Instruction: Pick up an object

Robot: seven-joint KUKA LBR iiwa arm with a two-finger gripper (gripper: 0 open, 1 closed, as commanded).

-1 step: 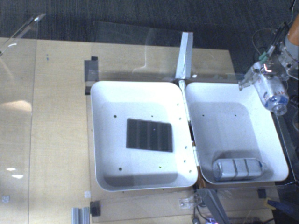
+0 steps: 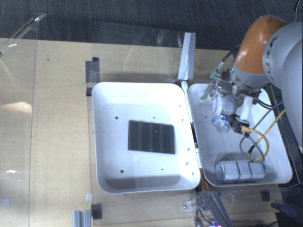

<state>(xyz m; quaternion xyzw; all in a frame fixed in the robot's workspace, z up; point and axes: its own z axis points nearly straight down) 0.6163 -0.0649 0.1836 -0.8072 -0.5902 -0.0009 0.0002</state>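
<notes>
Where the right bin [image 2: 279, 176] comes nearest us: a grey ribbed block [image 2: 239, 170] lies lengthwise along the near wall, well apart from the gripper.
Left bin [image 2: 102, 126]: we see a dark ribbed pad [image 2: 151, 137] lying flat at its middle, clear of all four walls.
Yellow cable [image 2: 259, 143]: it loops down from the wrist and hangs over the floor of the right bin, between the block and the gripper.
Clear plastic bottle [image 2: 221, 116]: it lies in the far half of the right bin, near the wall shared with the left bin and right under the gripper. We take it for the likeliest object to pick.
How it will handle: we judge it light, thin-walled and slippery. It would probably dent under a hard squeeze and could roll if nudged.
Where to hold: across the middle of the body, not at the rounded end, with the pincer square to its length.
Gripper [image 2: 222, 103]: it sits over the bottle. We cannot tell whether it is apart, together, or closed on the bottle, since the clear plastic and the wrist hardware blur together.
Orange band [image 2: 255, 41]: it marks the arm above the wrist, at the far right.
</notes>
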